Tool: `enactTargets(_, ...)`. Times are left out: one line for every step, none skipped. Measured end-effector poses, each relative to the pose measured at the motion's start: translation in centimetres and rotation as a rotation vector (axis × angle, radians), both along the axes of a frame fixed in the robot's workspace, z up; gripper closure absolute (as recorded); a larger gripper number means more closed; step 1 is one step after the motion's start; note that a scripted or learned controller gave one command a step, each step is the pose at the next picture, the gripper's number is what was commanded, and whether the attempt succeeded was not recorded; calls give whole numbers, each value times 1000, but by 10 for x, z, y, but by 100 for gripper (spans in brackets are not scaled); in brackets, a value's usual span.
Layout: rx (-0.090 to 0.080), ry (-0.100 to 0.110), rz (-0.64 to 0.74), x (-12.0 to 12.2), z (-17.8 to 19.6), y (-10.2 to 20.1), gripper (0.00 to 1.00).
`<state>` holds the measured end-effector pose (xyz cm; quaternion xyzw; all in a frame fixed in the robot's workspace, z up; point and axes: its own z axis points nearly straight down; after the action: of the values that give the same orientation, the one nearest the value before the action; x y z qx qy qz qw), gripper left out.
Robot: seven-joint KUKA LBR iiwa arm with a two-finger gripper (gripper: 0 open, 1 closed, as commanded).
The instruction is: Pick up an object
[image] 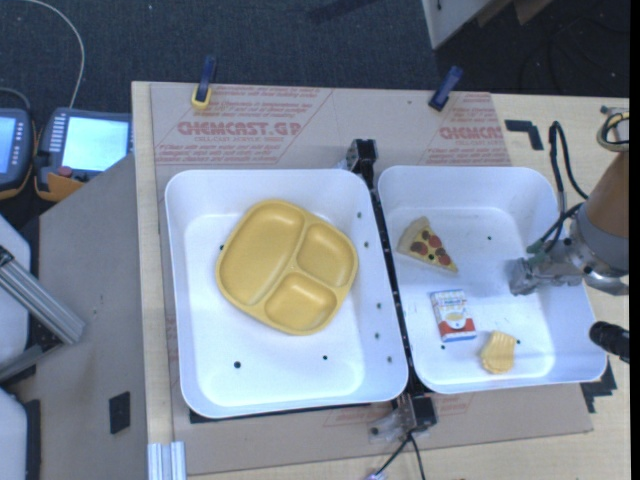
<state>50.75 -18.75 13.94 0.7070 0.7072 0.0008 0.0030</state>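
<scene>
The right bin [480, 183] holds three small things. A toy pizza slice [428, 244] lies at its left. A small white, blue and red carton [453, 315] lies near the middle front, and a yellow lumpy piece [498, 352] sits just right of it by the front wall. My gripper [527, 274] hangs over the right part of this bin, pointing left, to the right of the carton and above the yellow piece in the image. It touches none of them. A yellow divided plate [288, 265] lies in the left bin [200, 368].
The arm's grey wrist with its orange band [612, 218] comes in over the right bin's right wall, with cables looping behind it. A black clamp [362, 154] sits at the back where the bins meet. Cardboard lies under both bins.
</scene>
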Motion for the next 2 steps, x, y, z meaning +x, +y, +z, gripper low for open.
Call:
enactTargets(-1, -3, 2, 9, 59, 5, 100)
enactTargets(0, -1, 1, 11, 95, 5, 100)
